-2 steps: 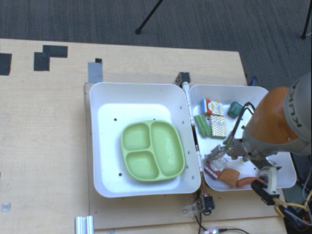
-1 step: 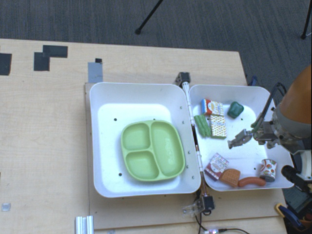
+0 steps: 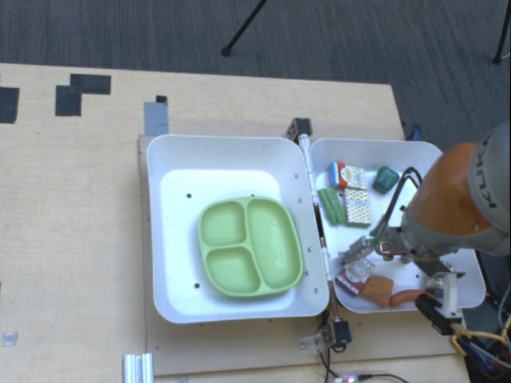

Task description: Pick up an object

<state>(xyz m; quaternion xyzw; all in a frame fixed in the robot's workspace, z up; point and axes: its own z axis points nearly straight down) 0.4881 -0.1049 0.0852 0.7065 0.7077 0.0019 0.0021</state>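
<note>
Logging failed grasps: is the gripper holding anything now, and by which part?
Cannot tell: the gripper is low in the right bin over a clear packet.

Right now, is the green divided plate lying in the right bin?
No, the green divided plate lies in the left bin, while the right bin holds small packets.

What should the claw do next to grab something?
Probably drop a little lower onto the clear packet. The claw hangs just above it in the right bin, beside the orange piece, and no object is seen between its fingers yet.
</note>
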